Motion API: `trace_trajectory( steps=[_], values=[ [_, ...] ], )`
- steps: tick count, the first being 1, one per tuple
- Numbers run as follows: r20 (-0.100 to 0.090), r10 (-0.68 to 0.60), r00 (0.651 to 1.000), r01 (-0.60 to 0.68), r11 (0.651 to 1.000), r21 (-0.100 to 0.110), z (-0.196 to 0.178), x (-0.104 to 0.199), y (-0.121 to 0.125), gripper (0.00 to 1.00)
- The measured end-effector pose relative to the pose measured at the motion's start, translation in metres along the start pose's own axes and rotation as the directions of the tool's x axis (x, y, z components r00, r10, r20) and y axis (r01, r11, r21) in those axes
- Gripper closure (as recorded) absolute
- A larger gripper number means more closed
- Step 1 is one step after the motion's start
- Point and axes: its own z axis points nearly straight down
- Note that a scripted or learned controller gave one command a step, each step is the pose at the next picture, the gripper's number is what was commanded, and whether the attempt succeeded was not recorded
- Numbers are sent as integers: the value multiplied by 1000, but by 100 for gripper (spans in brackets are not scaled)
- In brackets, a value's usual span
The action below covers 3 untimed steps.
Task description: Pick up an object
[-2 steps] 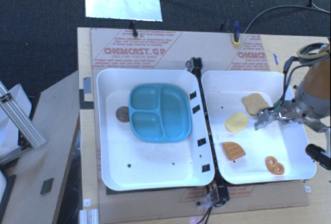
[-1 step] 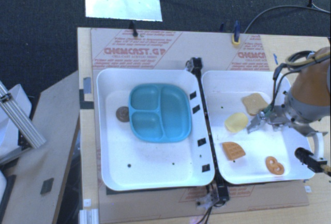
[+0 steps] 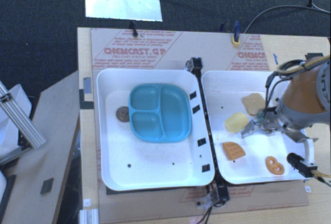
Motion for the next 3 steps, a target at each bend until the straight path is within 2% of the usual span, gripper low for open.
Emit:
trace_trajectory(
  steps=[1, 3],
  values=[
    [0, 0, 1000, 0, 1000, -3, -13, 0, 1, 100],
    [1, -4, 1000, 4, 1000, -5, -103, 3, 1, 100]
  ],
)
